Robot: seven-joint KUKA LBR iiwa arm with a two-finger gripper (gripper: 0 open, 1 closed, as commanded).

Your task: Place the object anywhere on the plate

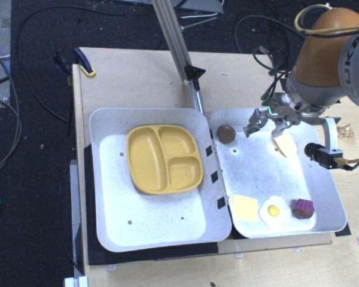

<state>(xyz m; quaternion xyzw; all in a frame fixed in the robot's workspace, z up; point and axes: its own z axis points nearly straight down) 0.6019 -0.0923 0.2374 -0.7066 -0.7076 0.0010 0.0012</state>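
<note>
A yellow plate (165, 158) with three compartments lies in the left bin (107, 220). My gripper (269, 127) hangs over the upper part of the right bin (323, 190), its fingers spread open with nothing between them. A pale yellow wedge (285, 144) lies on the bin floor just below the right finger. A brown round piece (226, 134) sits to the gripper's left, near the bin's top left corner.
Along the right bin's front edge lie a yellow square slice (245, 207), a fried egg (274, 211) and a purple piece (303, 208). A metal pole (175, 31) slants across the bench behind the bins.
</note>
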